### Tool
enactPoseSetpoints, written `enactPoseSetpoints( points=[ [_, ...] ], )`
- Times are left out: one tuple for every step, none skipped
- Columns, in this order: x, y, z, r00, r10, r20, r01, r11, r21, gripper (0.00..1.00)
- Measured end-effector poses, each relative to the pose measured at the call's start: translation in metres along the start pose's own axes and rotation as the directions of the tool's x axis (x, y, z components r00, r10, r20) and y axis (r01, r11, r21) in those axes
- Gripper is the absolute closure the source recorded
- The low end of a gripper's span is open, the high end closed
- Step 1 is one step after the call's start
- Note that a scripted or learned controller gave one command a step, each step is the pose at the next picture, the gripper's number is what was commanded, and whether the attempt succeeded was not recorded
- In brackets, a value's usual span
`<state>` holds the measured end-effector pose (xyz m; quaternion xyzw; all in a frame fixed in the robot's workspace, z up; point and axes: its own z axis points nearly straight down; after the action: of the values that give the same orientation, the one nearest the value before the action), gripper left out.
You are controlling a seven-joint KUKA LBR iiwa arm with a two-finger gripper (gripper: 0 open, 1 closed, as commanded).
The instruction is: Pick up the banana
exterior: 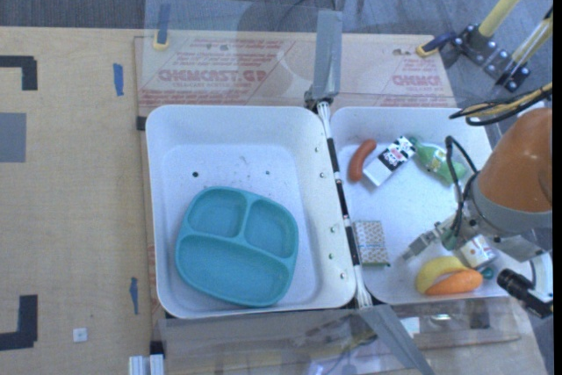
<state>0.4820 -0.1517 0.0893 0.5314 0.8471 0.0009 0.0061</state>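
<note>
The yellow banana (437, 270) lies near the front edge of the right bin (399, 211), pressed against an orange carrot-like piece (457, 283) just in front of it. My gripper (450, 248) hangs just above the banana's back side. It is open, with one grey finger (420, 246) to the banana's left and the other to its right. Nothing is held between them. The arm with its orange band (527, 167) comes in from the right and covers the bin's right rim.
The right bin also holds a red sausage (361, 160), a black-and-white box (392, 158), a green item (436, 159) and a small patterned box (371, 241). A teal divided plate (235, 246) lies in the left bin (176, 145).
</note>
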Motion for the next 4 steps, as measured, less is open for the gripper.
enactPoseSetpoints(
  points=[
    [-0.006,-0.002,0.000,0.930,0.367,-0.004,-0.367,0.930,0.000,0.00],
    [0.016,0.009,0.000,0.983,0.186,0.000,-0.186,0.983,-0.001,0.00],
    [-0.053,-0.025,0.001,0.995,-0.099,0.001,0.099,0.995,-0.001,0.00],
    [-0.022,-0.011,0.001,0.853,0.521,0.002,-0.521,0.853,0.002,0.00]
  ],
)
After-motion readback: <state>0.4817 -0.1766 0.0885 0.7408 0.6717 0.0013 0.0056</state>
